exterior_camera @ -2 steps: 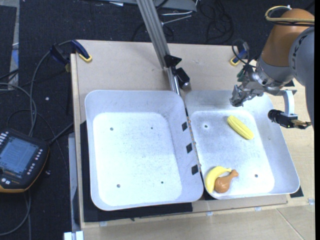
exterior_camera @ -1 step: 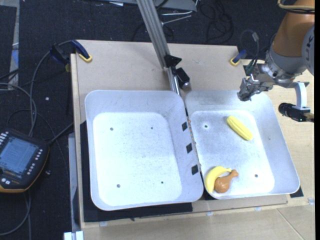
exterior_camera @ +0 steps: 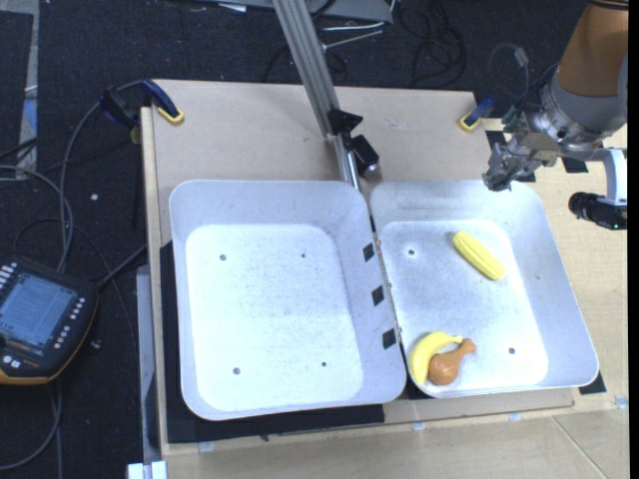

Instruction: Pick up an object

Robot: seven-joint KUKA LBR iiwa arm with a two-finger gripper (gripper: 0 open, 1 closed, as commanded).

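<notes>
In the right bin point(exterior_camera: 559, 297) lie a yellow corn cob point(exterior_camera: 478, 254) toward the back and a yellow banana point(exterior_camera: 429, 351) at the front left corner. An orange-brown drumstick point(exterior_camera: 448, 361) rests against the banana. My gripper point(exterior_camera: 499, 177) hangs above the right bin's back rim, up and to the right of the corn cob, well apart from all three objects. Nothing is visible between its dark fingers.
The left bin point(exterior_camera: 190, 218) sits beside the right one, with a metal pole point(exterior_camera: 315, 68) rising from the seam at the back. Yellow clamps point(exterior_camera: 168, 115) hold the bench's back corners. A teach pendant point(exterior_camera: 35, 317) lies off the bench at left.
</notes>
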